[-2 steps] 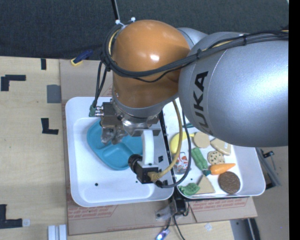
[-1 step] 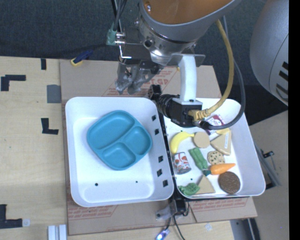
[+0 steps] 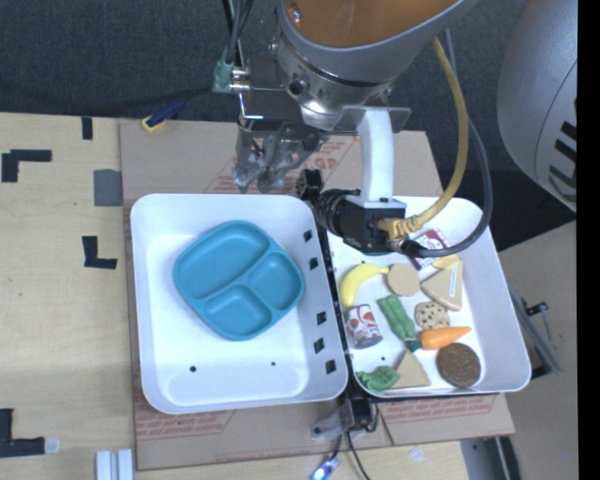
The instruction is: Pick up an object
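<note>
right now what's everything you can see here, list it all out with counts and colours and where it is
bins: 2, white, side by side on the bench
divided plate: 1, blue, three sections, left bin
banana: 1, yellow, right bin, near the divider
can: 1, red and white, right bin, below the banana
carrot: 1, orange, right bin
green vegetable: 1, dark green, right bin, middle
leafy green piece: 1, right bin, front edge
round brown disc: 1, right bin, front right
cookie: 1, tan with dark chips, above the carrot
arm: 1, grey with orange band, above the bins' far edge
gripper: 1, metal, beyond the left bin's far edge
</note>
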